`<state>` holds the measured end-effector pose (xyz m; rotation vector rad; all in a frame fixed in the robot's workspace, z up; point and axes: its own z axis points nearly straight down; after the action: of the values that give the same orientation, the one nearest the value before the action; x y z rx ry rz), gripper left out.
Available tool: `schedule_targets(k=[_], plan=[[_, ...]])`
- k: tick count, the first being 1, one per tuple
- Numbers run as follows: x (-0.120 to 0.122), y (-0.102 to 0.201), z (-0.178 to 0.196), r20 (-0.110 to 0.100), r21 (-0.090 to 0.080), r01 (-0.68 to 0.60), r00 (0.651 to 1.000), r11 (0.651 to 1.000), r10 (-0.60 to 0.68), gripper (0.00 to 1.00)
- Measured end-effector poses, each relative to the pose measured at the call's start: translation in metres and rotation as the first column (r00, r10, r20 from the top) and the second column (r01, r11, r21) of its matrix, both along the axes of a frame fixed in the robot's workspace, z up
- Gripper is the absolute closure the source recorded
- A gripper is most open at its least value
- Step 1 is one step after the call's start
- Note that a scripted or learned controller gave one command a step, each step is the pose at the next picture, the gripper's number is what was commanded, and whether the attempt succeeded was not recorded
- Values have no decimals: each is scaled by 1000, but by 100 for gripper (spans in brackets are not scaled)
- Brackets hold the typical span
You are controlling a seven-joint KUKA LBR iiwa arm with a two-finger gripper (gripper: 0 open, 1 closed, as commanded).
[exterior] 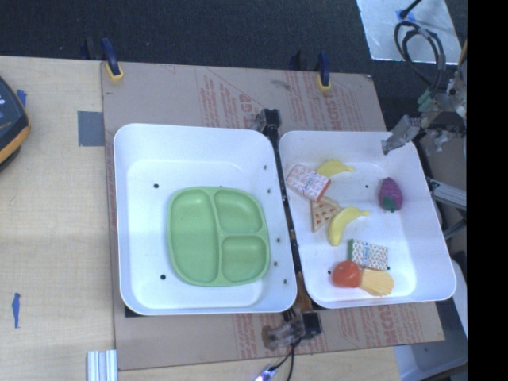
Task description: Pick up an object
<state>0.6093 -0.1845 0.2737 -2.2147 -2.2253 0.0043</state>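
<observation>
Tool [394,141] sits at the top right corner of the right bin [429,236], over its rim; can't tell its state, too small and blurred. Nothing seen in it. Right bin holds the pickable things: small yellow banana [334,167] near the top, red-white box [306,182] left of it, waffle piece [324,213] below that, bigger banana [343,222] touching the waffle, purple eggplant [390,194] at right near the tool but apart from it. At the bottom: patterned box [368,254], tomato [345,274], yellow cheese block [377,282], bunched together. Left bin [139,213] holds a green divided plate [217,235], flat. Both bins sit on cardboard on the tabletop [48,228].
</observation>
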Motion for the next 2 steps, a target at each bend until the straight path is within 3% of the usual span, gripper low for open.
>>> schedule_targets(k=[1,2], plan=[[-45,49,-128,-2,0,0,1000,1000,0,0],[-63,71,-175,3,-1,1,1000,1000,-1,0]])
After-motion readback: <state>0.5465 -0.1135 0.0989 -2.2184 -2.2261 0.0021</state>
